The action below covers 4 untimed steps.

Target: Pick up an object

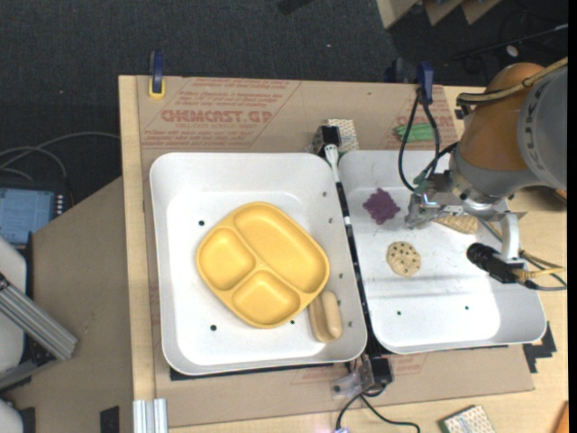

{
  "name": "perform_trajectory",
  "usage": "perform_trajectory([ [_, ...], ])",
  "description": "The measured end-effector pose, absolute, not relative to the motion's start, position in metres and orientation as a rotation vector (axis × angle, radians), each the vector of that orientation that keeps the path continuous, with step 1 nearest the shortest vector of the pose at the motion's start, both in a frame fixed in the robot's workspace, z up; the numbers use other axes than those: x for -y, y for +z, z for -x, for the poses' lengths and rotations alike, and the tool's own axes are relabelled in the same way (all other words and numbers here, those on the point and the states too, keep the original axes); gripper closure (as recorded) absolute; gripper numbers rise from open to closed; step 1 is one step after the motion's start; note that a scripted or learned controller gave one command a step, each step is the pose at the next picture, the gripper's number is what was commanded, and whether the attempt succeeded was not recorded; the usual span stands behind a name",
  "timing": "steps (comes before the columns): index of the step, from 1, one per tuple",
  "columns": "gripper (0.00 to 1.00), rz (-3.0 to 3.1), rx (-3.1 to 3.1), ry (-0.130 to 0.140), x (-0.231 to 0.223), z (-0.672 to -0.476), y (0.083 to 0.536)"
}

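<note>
reaching in from the right, the arm (505,133) lowers its end effector (422,207), grip state unclear, beside the purple object (381,206).

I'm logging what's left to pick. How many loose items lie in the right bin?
3: a purple piece at upper left, a cookie mid-bin, and a tan item partly under the hand. The arm may hide more.

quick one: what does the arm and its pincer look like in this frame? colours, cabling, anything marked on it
The arm is a rounded grey body with a wide orange band, entering from the view's right. Below it the wrist is a metallic silver block carrying the pincer. A black cable loops from the wrist up toward the bench's back edge. A black cylindrical part sticks out below the wrist. No readable markings.
</note>
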<state>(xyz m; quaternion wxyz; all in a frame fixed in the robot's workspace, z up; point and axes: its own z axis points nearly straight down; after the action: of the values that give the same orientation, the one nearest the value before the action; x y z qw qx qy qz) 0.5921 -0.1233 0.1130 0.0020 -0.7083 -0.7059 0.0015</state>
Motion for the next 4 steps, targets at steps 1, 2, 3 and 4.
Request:
perform_trajectory([
  [1,1.00,2.216,2.222,0.000,0.095,-0.597,0.110],
  [2,0.00,2.220,2.220,0.001,0.097,-0.597,0.110],
  [3,0.00,2.222,2.212,0.007,0.118,-0.528,0.083],
  [4,1.00,2.226,2.222,-0.003,0.117,-0.533,0.095],
])
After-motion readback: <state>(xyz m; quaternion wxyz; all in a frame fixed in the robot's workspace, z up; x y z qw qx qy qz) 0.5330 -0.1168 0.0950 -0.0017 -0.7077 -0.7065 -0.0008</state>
